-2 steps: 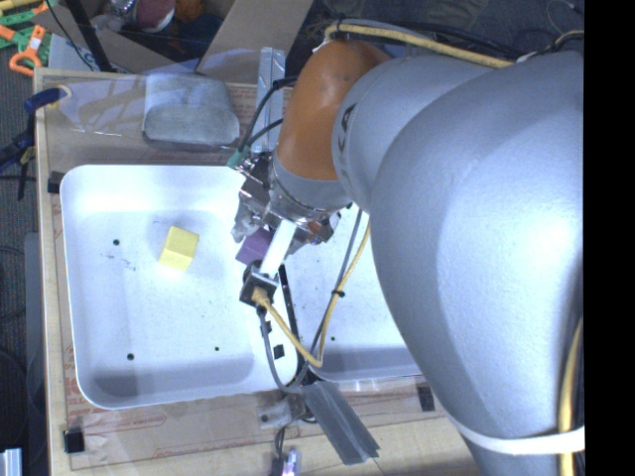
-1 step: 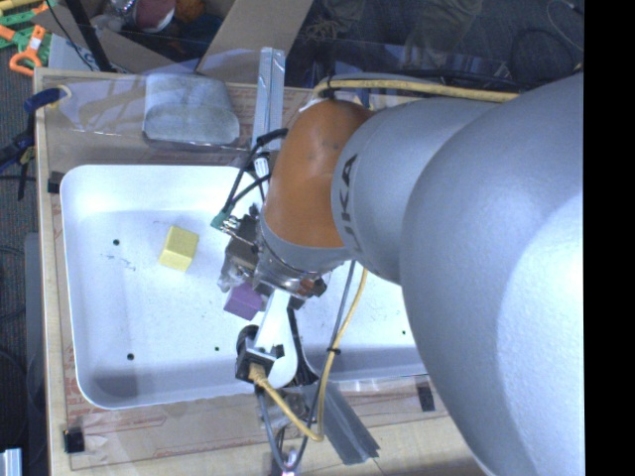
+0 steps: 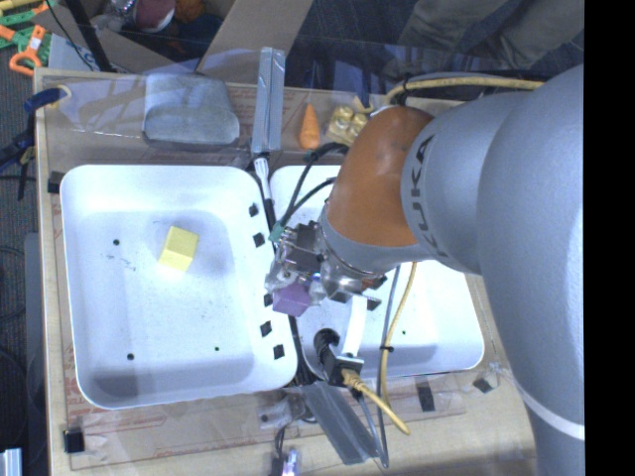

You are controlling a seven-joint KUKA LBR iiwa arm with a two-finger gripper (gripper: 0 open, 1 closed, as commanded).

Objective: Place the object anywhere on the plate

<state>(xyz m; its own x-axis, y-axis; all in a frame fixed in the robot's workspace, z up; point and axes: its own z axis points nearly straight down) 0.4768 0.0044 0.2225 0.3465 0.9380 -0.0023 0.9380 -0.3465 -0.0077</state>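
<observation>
My gripper (image 3: 294, 292) hangs over the left rim of the right bin (image 3: 451, 350), close to the wall between the two bins. A small purple block (image 3: 291, 301) sits between its fingertips, and the gripper is shut on it. The grey arm with its orange band (image 3: 382, 181) covers most of the right bin and hides what lies under it. A yellow cube (image 3: 179, 248) rests alone on the floor of the left bin (image 3: 109, 365), in its upper middle, well left of the gripper.
Black cables and a yellow cable (image 3: 382, 410) trail below the gripper near the bench's front edge. A grey cloth-like pad (image 3: 190, 109), an orange carrot-shaped toy (image 3: 311, 127) and a pale toy (image 3: 347, 122) lie behind the bins.
</observation>
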